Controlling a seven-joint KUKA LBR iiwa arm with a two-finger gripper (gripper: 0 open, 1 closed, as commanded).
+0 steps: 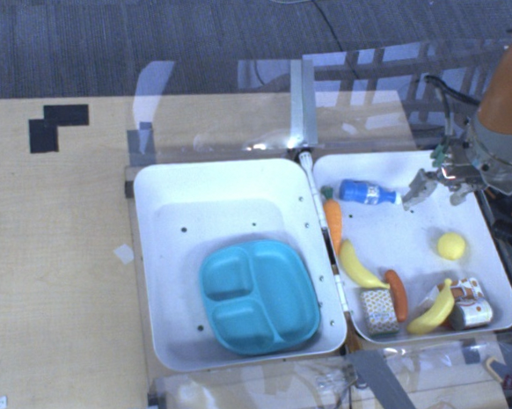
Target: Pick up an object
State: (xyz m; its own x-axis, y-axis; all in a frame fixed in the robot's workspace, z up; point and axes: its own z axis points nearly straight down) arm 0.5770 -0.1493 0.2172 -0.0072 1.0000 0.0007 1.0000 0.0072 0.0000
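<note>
My jaws hang spread and empty near the right bin's (511, 311) far right corner, just beside the blue bottle (366, 192) lying along the far wall. I judge that smooth round plastic could roll away if a finger clips it. Nearer lie a waxy lemon (452, 245), a tapered carrot (332, 222), curved bananas (360, 267) and a can (470, 315).

the left white bin (165, 277) holds a blue divided plate (258, 296) toward its near right corner. left of that bin runs the pale wooden bench top (59, 276) with black square marks (56, 125) at its far edge. beyond the bin, a black cable (330, 26) crosses dark carpet (137, 32).
</note>
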